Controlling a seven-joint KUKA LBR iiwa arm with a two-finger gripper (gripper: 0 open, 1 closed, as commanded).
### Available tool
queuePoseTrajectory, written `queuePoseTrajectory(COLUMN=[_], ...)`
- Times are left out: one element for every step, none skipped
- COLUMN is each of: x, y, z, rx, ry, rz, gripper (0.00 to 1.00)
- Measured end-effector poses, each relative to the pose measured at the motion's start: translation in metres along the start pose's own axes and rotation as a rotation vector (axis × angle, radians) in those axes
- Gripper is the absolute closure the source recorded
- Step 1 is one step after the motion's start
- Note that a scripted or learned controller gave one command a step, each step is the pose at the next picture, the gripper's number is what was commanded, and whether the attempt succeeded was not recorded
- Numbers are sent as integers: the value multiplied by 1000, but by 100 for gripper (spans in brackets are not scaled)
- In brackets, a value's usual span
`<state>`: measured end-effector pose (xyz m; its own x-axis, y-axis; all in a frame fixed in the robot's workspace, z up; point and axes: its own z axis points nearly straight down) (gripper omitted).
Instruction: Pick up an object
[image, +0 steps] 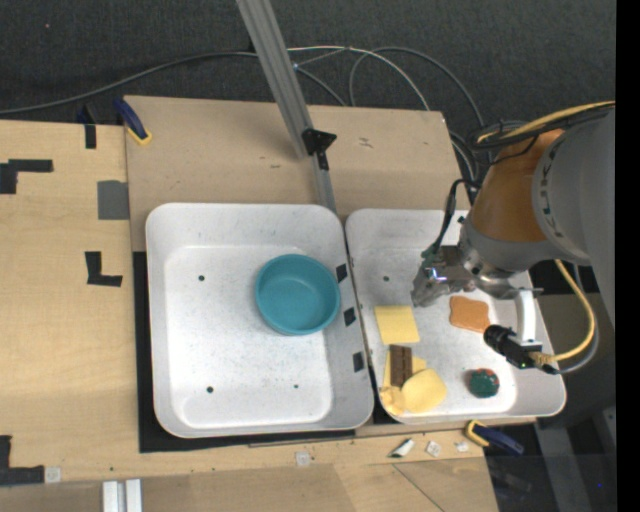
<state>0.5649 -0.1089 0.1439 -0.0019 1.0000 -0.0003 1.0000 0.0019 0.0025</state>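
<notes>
My gripper (431, 285) hangs low over the right bin (375, 235), near its middle. Just below and left of it lies a flat yellow square (397, 323). An orange slice (469, 314) rests to the gripper's lower right, partly under the wrist. Along the bin's front edge are a brown bar (399, 366), a yellow lump (421, 392) and a small dark green piece (483, 382). Nothing shows in the gripper's grasp.
A teal bowl (296, 293) sits in the left bin (180, 300), right of its centre. A grey pole (290, 95) slants down to the bins' shared back corner. The arm's body and cables cover the right bin's right side.
</notes>
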Motion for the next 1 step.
queuePoseTrajectory(x=[7], y=[9], z=[-49], rx=[-1], ry=[0], rz=[-1], gripper=[100])
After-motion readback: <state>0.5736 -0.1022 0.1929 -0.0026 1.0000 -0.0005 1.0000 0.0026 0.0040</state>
